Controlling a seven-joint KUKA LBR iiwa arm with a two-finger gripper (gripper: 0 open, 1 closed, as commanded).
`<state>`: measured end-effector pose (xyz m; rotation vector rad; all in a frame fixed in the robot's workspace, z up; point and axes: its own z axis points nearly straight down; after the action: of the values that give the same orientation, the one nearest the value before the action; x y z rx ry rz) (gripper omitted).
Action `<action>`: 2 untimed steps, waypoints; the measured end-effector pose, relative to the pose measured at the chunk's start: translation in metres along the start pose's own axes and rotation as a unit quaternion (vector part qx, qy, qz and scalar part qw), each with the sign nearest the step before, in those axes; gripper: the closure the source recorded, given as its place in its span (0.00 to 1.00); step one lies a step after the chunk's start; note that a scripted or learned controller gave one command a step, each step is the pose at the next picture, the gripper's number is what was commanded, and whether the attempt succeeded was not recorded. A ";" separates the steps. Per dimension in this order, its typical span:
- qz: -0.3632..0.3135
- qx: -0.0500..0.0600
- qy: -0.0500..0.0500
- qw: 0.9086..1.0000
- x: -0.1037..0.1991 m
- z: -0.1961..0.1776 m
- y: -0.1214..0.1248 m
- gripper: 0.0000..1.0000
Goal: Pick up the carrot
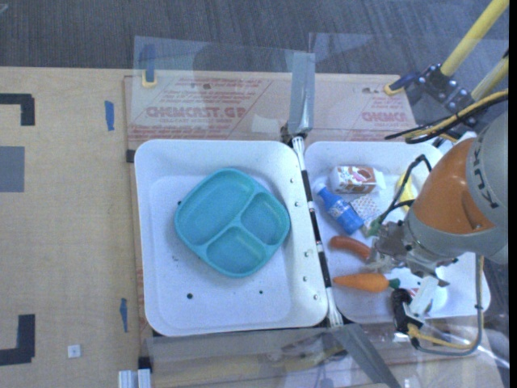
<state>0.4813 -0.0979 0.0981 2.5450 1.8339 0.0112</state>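
— So where does the carrot [363, 282] lie?
— Flat in the right bin [462, 291], under the end effector [388, 259], whose finger state one cannot tell, poised above for a grasp.

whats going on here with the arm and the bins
A grey and orange robot arm reaches into the right bin, its hand low beside the carrot, which lies on the bin floor near a hot dog and a blue bottle. The left bin holds a teal divided plate.
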 end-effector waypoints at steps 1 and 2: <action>0.000 0.000 0.000 1.000 0.000 0.000 0.000 0.00; 0.001 0.005 -0.002 1.000 0.052 -0.086 -0.018 0.00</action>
<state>0.4795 -0.0429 0.1840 2.5514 1.8347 -0.0029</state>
